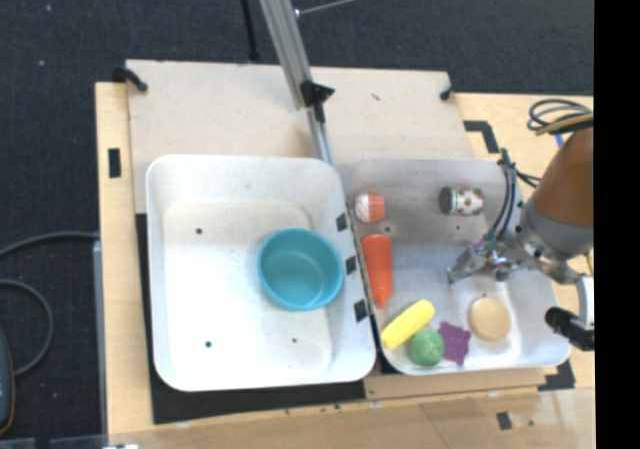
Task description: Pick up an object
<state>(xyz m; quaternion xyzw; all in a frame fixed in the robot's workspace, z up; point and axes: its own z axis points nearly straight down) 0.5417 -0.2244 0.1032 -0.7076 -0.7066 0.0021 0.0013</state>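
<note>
While the arm (562, 199) reaches in from the right over the right bin (420, 175), its gripper (481, 264) hangs low above that bin's middle, just far of a tan, egg-like round object (489, 318) that lies near the bin's near right corner. How the gripper stands, open or closed, cannot be told at this angle, and nothing can be seen held in it. Along the right bin's left wall lies an orange carrot-shaped piece (377, 268), pointing near to far, and just beyond its far end sits a small orange and white ball-like item (369, 206). Toward the far side of that bin, well apart from the carrot, a small white and red can-like object (461, 200) lies on its side. At the near edge, a yellow banana-shaped piece (408, 323) lies at a slant, touching or almost touching a green round fruit (427, 348), and a purple bunch (455, 342) sits just right of the green one, between it and the tan object. In the left bin (190, 187) a blue bowl (299, 269) stands upright, close to the bin's right wall. Both bins rest side by side on a pale wooden bench (220, 107), and a grey metal strut (283, 27) slants down from the far side to the gap between them.
</note>
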